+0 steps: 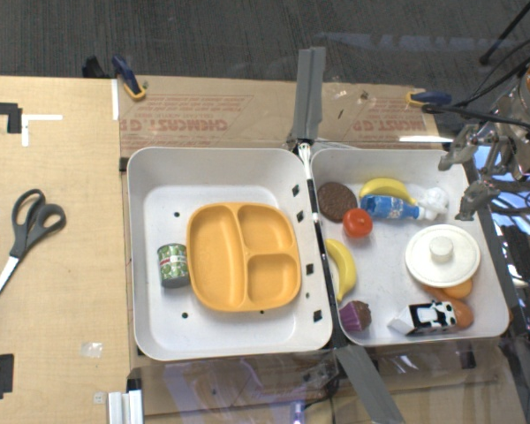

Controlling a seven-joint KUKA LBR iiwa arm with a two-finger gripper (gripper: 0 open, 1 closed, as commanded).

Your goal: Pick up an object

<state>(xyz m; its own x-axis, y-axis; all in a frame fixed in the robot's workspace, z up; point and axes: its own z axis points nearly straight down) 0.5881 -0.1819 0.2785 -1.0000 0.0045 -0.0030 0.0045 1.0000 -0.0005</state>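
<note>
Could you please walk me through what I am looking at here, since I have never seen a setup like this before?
This is one photo from a fixed camera above a workbench, looking down at a slant. Two shallow white trays sit side by side: the left bin and the right bin. The left bin holds a yellow divided plate and a small green can beside it. The right bin holds toy items: two bananas, a red ball, a brown cookie, a blue bottle, a white lid, a purple cupcake and a black-and-white cow. The robot arm enters from the right; its end effector is above the right bin's far corner, holding nothing visible. Scissors lie on the bench at left.
</note>
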